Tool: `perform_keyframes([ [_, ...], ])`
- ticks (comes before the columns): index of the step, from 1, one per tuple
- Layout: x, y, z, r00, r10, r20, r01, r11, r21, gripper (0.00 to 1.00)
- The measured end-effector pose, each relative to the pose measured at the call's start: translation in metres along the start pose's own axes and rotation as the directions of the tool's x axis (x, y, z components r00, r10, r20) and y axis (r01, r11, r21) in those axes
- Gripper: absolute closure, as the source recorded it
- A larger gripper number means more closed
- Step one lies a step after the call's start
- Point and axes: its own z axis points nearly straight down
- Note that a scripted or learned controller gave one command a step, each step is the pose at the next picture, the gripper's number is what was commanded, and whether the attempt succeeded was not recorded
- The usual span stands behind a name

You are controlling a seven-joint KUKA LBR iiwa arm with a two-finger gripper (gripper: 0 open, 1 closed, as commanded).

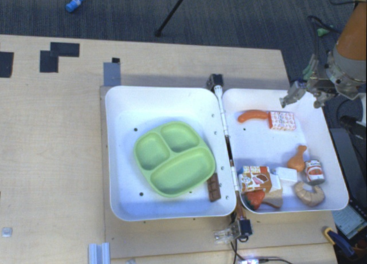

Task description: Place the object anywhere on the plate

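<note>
Objects for the task lie in the right bin (332, 160), at the right of the frame: an orange carrot-shaped piece (252, 116) near its upper edge, touching a small white carton with red print (282, 121) on its right. Lower in that bin sit an orange wedge-like piece (297, 159), a small can (314, 172) just beside it, a tan ring-shaped pastry (308, 193), a white block (285, 174), a printed box (255, 178) and a red piece (256, 199) at the lower edge.

A green plate (174, 158) with three compartments rests in the left bin (120, 142), at the frame's centre. A brown bar (213, 188) lies just beside the plate's lower right rim, touching or nearly touching it.

At the upper right, the tool (303, 90) hangs over the right bin's upper right corner, apart from every object; whether its fingers are spread or pressed together cannot be told. The arm's orange band (352, 39) shows above it.

A blue bottle (75, 3) lies on the dark floor at upper left, beyond the pale tabletop (51, 160).
</note>
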Motion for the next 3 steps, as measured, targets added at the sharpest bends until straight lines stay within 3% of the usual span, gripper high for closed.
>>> perform_keyframes([
  [1,0.0,0.001,-0.011,1.0,-0.006,0.002,0.006,1.0,-0.004,1.0],
  [2,0.0,0.001,-0.011,1.0,-0.006,0.001,0.006,1.0,-0.004,0.0],
  [3,0.001,0.003,-0.022,1.0,-0.011,0.003,0.011,1.0,-0.008,1.0],
])
